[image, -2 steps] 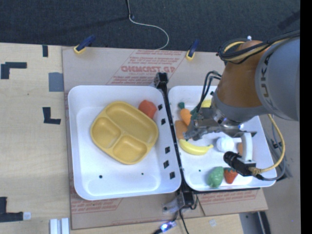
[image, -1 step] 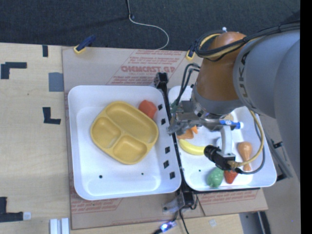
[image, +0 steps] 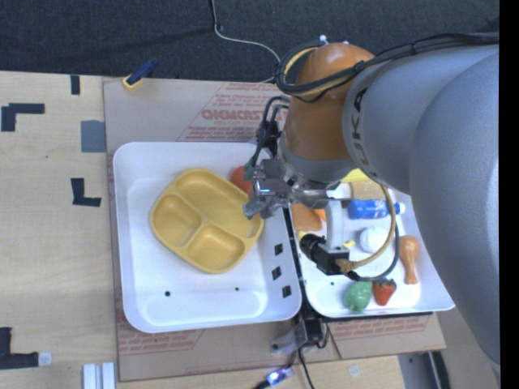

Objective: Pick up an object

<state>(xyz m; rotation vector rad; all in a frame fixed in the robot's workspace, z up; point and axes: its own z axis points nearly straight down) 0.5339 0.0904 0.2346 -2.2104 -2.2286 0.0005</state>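
A yellow divided plate (image: pixel 201 219) lies in the left bin (image: pixel 134 241), toward its right side. The gripper (image: pixel 258 194) hangs over the plate's right rim, by a red object (image: pixel 239 177); whether its jaws are open or closed cannot be told. The right bin (image: pixel 426 294) holds a strawberry (image: pixel 384 291), a green object (image: pixel 358 296) and a blue-labelled bottle (image: pixel 373 210).
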